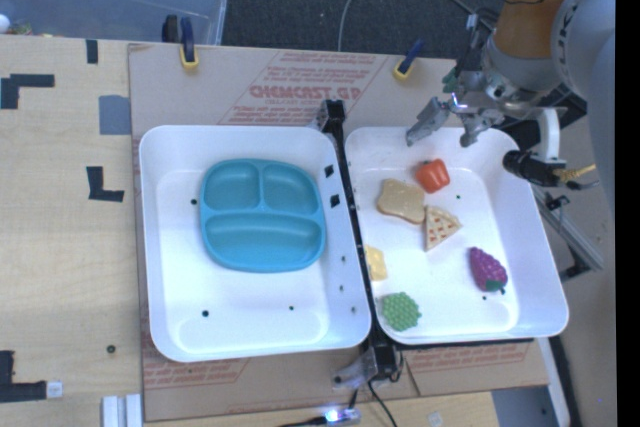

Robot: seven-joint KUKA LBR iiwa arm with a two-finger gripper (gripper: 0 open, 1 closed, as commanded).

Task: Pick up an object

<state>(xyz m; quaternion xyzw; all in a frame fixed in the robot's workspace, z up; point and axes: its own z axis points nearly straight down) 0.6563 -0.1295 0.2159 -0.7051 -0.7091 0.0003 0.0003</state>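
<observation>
The right bin (pixel 520 215) holds several toy foods: a red pepper (pixel 433 175), a tan bread slice (pixel 401 202), a pizza wedge (pixel 439 227), purple grapes (pixel 487 268), a green broccoli piece (pixel 400 311) and a yellow cheese piece (pixel 375 263). My gripper (pixel 446 128) hangs over the bin's far edge, just above and behind the red pepper. Its two fingers are spread apart with nothing between them.
The left bin (pixel 165 215) carries a blue divided plate (pixel 263 215). A black divider clip (pixel 331 117) sits where the bins meet. Yellow and blue clamps (pixel 188 50) hold the cardboard base at the back. A cable arcs behind the right bin.
</observation>
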